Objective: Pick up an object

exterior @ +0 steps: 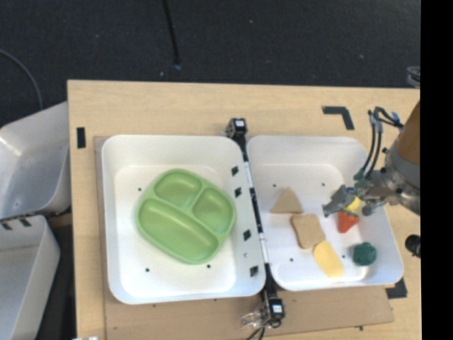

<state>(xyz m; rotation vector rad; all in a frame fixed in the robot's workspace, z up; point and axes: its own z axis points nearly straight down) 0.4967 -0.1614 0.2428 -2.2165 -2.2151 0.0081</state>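
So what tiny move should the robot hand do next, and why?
Probably lift straight up a little. The gripper sits low in the right bin, and something yellow shows at its fingertips, just above the red piece. A small lift would show whether it really has it.

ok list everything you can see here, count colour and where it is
bins: 2, white, side by side on the bench
bench: 1, light wood, under the bins
divided plate: 1, green, in the left bin
tan triangle piece: 1, tan, right bin, near its middle
tan slab: 1, tan, right bin, just below the triangle
yellow piece: 1, yellow, right bin, near the front edge
dark green piece: 1, dark green, right bin, front right corner
red piece: 1, red-orange, right bin, just under the gripper
small yellow thing: 1, yellow, at the gripper, unclear if held
gripper: 1, grey, over the right bin's right side
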